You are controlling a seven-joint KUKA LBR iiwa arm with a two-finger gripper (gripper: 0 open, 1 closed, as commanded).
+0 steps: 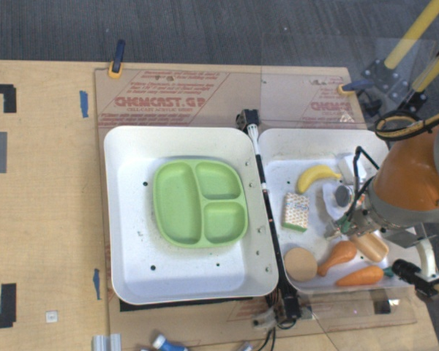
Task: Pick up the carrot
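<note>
My pincer [349, 229], its state hidden from me, hangs just above the carrot [360, 276], whose crowding neighbour, the sweet potato [337, 257], I might grab instead.

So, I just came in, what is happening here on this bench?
A robot arm reaches from the right into the right bin, which holds a banana, a small patterned box, an egg-like ball and two orange carrot-like pieces. Its gripper hangs just above the upper orange piece. The carrot lies at the bin's near edge, not lifted. The left bin holds a green divided plate.
</note>
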